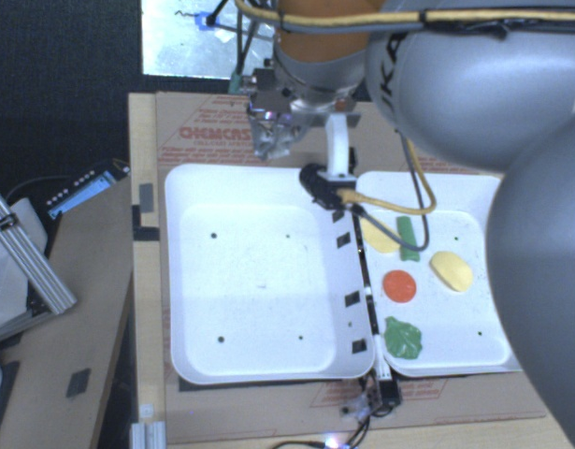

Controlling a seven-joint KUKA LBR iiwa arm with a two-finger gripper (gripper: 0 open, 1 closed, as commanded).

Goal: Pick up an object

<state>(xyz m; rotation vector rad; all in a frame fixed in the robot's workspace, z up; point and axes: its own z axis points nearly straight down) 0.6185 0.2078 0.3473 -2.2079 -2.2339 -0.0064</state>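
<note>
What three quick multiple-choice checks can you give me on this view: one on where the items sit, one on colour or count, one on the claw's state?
1. Which shallow white bin holds the small items?
A. the left one
B. the right one
C. both

2. What colour is the small round disc?
A. blue
B. orange-red
C. white

3. Where is the claw?
A. pressed onto the disc
B. raised above the bench behind the bins
C. lying in the left bin

Answers:
1 B: the small round disc, the pale yellow rounded piece, the crumpled green leafy piece and the narrow green strip all lie in the right shallow white bin; the left shallow white bin shows bare floor.
2 B: the disc is orange-red.
3 B: the claw hangs over the printed cardboard at the far edge, apart from every item.
</note>
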